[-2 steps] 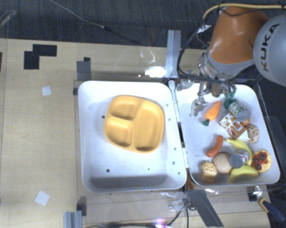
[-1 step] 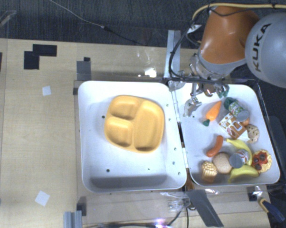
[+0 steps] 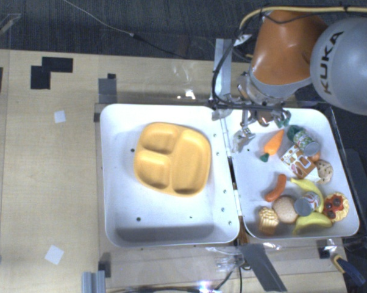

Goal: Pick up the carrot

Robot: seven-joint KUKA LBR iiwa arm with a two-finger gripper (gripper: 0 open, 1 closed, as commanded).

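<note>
Hand: low over the right bin's upper-left corner; fingers slightly apart, nothing between them.
Carrot: lying in the right bin just right of the hand, not touching it.
Left bin: holds a yellow divided tray.

The word "KUKA" was printed in dark capital letters on the grey arm, running at a slant along its rounded casing near the upper right of the camera view. Some orange marks were seen on a small white carton in the right bin, but they could not be read.
</note>
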